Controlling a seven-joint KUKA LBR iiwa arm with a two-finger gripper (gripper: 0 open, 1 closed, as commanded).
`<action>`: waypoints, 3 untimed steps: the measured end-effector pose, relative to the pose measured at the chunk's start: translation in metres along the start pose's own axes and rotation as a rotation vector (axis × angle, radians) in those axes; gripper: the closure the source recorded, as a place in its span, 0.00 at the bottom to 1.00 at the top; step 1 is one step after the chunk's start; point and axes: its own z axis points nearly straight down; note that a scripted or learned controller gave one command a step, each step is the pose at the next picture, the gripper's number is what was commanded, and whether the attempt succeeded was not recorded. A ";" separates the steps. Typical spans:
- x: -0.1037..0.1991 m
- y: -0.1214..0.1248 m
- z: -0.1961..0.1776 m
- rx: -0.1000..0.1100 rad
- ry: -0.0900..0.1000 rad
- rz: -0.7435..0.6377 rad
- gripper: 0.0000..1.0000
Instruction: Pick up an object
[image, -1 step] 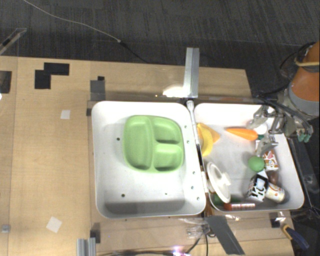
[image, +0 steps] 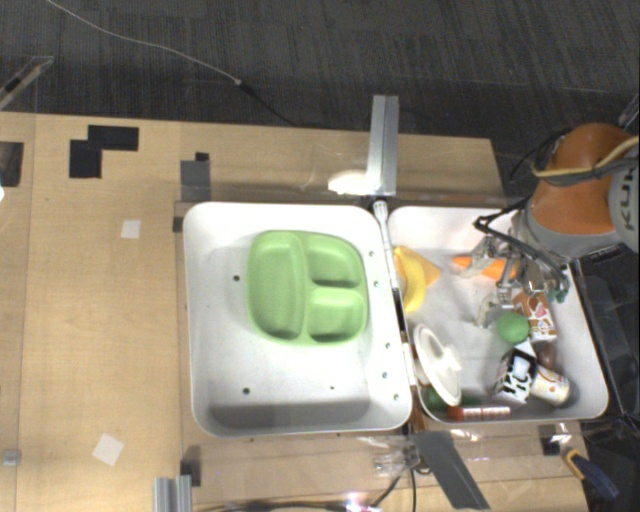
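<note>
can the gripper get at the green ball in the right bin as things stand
Probably yes. The gripper hangs just above the green ball, which lies uncovered in the right bin. A black-and-white cup crowds its near side.

- Two white bins are counted on the bench: a left bin (image: 200, 330) and a right bin (image: 590, 380), side by side.
- One green divided tray (image: 305, 285) is seen in the left bin.
- One yellow object (image: 413, 275) is seen at the far left of the right bin.
- One small orange piece (image: 462, 264) is seen beside it, to the right.
- One green ball (image: 513, 327) is counted.
- One white lid (image: 438, 365) is counted near the left wall.
- One black-and-white cup (image: 520, 377) is seen lying at the near right.
- One red marker (image: 478, 410) is counted along the near edge.
- One arm (image: 580, 195) with one gripper (image: 515, 290) is seen.
</note>
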 end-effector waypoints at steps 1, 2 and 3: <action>0.053 -0.033 0.006 0.003 -0.015 -0.074 0.00; 0.048 0.022 0.006 0.002 -0.015 -0.006 0.00; -0.064 0.018 0.006 0.007 -0.013 -0.283 0.00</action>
